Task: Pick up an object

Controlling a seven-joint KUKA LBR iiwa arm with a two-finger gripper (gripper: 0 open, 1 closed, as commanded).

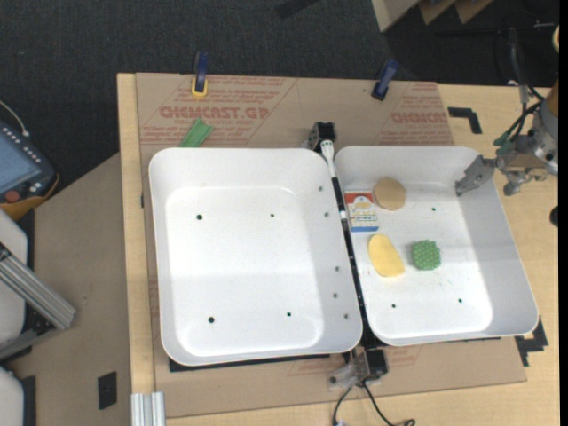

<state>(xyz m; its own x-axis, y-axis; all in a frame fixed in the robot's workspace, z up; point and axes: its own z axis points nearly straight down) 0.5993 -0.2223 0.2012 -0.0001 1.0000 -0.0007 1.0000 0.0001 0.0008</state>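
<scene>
The right bin (497, 273) holds four items, all toward its left half. A tan round piece (389, 193) lies near the far wall, with a small red, white and blue box (359, 211) just beside it on the left, close against the divider between the bins. Nearer the camera lie a yellow oblong piece (385, 256) and, just to its right, a green knobbly ball (425, 255); the two sit near each other but apart. None of the four is covered or stacked.

The gripper (506, 169) sits at the far right corner of the right bin, above its rim, well apart from all four items. Whether it is wide or narrow cannot be told; nothing is seen held in it.

The left bin (177, 238) shows a bare white floor with small dark holes. Both bins rest on a brown cardboard sheet (293, 105) printed with red lettering, fixed at the far edge by two blue clamps (201, 72). A green scrap (195, 133) lies on the cardboard behind the left bin. Dark carpet (106, 25) surrounds the bench.
</scene>
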